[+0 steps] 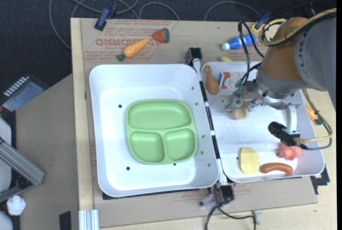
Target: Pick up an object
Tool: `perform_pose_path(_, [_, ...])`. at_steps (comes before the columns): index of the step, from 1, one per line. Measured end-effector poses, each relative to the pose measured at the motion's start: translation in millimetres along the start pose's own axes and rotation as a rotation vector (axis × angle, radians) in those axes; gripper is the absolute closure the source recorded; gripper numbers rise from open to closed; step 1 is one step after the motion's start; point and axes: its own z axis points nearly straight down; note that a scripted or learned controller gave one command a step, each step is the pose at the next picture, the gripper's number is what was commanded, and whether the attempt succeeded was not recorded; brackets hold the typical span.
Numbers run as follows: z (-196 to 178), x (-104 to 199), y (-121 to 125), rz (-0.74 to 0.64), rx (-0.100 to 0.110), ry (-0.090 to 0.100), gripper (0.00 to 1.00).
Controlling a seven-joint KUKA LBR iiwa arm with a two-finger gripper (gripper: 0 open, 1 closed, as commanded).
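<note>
Tool low in right bin, over small tan obj near bin's far-left part.

Tool point(239, 103) sits right above/at a tan rounded piece point(239, 112); touching or just beside, can't tell. Tool state: can't tell, the arm point(299, 58) blocks the view. Right bin point(315, 167) also holds brown drumstick-like item point(212, 82) and small carton point(228, 80) far-left, yellow piece point(248, 160), sausage point(277, 168) and pink obj point(289, 152) near-right. Left bin point(101, 132) has green divided tray point(160, 130). Carrot point(136, 47) on desk point(85, 116), far side. Judgement: to do the grab well, centre on tan piece, go straight down, close fully before lift; keep clear of carton and bin wall. Rounded obj may squirt out sideways.
</note>
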Motion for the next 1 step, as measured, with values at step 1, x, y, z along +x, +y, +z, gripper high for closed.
perform_pose_path(1, [-90.7, 85.0, 10.1, -0.002, -0.002, 0.001, 1.00])
